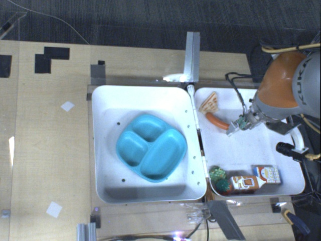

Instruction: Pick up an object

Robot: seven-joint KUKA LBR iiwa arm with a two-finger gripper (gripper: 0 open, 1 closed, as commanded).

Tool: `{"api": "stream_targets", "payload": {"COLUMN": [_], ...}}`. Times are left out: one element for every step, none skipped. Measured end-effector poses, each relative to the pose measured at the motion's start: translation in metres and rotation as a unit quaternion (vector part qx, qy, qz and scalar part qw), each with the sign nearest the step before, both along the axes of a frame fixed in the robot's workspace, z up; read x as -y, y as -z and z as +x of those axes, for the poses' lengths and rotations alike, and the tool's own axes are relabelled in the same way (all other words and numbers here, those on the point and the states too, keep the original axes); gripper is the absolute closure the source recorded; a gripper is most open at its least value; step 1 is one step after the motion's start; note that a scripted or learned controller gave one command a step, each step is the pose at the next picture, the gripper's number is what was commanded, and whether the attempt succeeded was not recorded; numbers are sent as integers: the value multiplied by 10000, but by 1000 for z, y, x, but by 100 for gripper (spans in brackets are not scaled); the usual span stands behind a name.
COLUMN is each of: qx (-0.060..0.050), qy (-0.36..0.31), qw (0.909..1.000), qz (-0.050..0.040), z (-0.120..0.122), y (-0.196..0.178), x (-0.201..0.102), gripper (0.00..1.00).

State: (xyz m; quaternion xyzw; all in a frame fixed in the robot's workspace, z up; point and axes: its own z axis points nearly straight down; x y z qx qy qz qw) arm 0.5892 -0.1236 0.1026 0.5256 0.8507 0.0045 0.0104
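In the right bin [261,149], the hand [234,128] touches an orange sausage [217,121].

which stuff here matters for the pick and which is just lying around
For the job: gripper, orange sausage, pizza slice, green toy, carton, small box, right bin.
Lying about: blue divided plate, left bin.

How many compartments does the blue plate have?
3. The blue plate lies in the left bin: one compartment at the top, one at the lower left, and a bigger one at the right.
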Motion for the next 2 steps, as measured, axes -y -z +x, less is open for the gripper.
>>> {"api": "stream_targets", "payload": {"qx": [-79, -23], "qy": [-1405, -1151], "qw": [9900, 9933], "qz": [-8, -18], "z": [-60, -92], "y": [-71, 12], "x": [-4, -28], "gripper": [100, 100]}}
